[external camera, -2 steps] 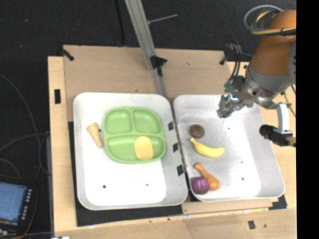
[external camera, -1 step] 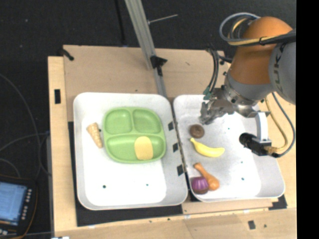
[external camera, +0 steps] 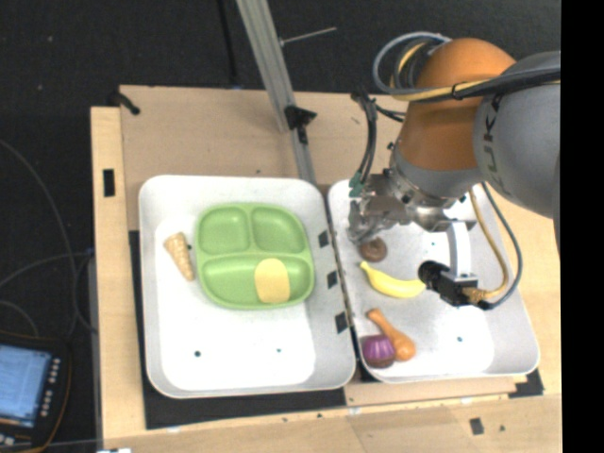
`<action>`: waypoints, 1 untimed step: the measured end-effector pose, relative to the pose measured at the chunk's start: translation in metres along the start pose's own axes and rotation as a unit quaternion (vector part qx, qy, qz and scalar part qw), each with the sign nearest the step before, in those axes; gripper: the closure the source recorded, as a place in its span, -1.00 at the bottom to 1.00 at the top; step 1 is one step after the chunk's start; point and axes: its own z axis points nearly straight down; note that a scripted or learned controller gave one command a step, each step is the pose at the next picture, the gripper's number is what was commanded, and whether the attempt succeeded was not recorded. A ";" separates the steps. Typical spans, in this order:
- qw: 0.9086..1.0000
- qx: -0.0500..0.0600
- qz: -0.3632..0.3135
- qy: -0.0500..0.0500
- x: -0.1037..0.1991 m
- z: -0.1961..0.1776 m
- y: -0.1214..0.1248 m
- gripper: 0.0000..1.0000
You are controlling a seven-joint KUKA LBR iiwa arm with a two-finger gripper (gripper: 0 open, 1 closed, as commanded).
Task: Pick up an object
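1. The grey arm (external camera: 528, 130) with an orange band (external camera: 448, 102) above the wrist reaches in from the right of the view. Its gripper (external camera: 363, 223) is lowered into the right-hand shallow white plastic bin (external camera: 510, 347), near that bin's far-left corner.
2. Gripper state: the view does not show whether it is open or closed, and nothing can be seen held in it.
3. A small round brown object (external camera: 374, 248) lies on the bin floor just beside the gripper, on the side nearer the camera. Whether the two touch cannot be told.
4. A yellow plastic banana (external camera: 392, 283) lies flat, near the gripper and nearer the camera than the brown object.
5. An orange carrot-shaped toy (external camera: 392, 335) lies farther from the gripper, toward the near wall of the same bin. A purple rounded toy (external camera: 378, 351) touches its near end.
6. The left-hand shallow white plastic bin (external camera: 236, 366) lies to the view's left of the gripper, across the two adjoining rims.
7. In it, a green three-compartment plastic plate (external camera: 226, 234) sits well apart from the gripper. A pale yellow rounded block (external camera: 272, 280) rests in its large near compartment.
8. A tan cone-shaped toy (external camera: 180, 255) lies beside the plate's far-left edge; it is the object farthest from the gripper.
9. Both bins rest on a light wooden tabletop (external camera: 189, 130).
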 end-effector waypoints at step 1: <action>1.000 0.001 0.000 0.000 0.052 0.010 -0.031 1.00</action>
